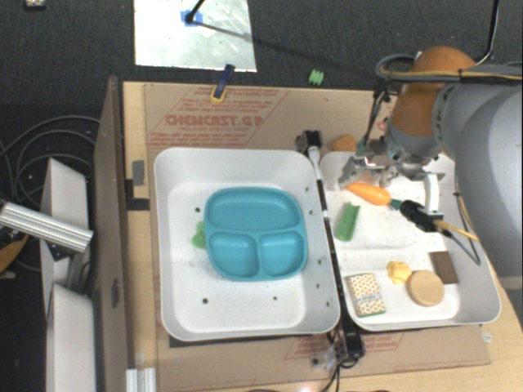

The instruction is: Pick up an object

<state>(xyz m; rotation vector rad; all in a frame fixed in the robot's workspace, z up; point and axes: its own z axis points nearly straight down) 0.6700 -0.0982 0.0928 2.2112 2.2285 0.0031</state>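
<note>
Nothing lifted yet: the gripper (377, 168) hovers just above the carrot (369, 193) in the right bin (478, 305); jaw state unclear

The arm (482, 145) runs off the right edge and hides the right bin's (478, 305) far corner. A small green thing (198, 235) lies half hidden under the blue tray (255, 231). An orange-tan piece (344, 144) beside the wrist is partly covered and too small to identify.

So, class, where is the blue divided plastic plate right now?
The blue divided plastic plate lies in the middle of the left white bin, with a small green piece at its left edge.
</note>
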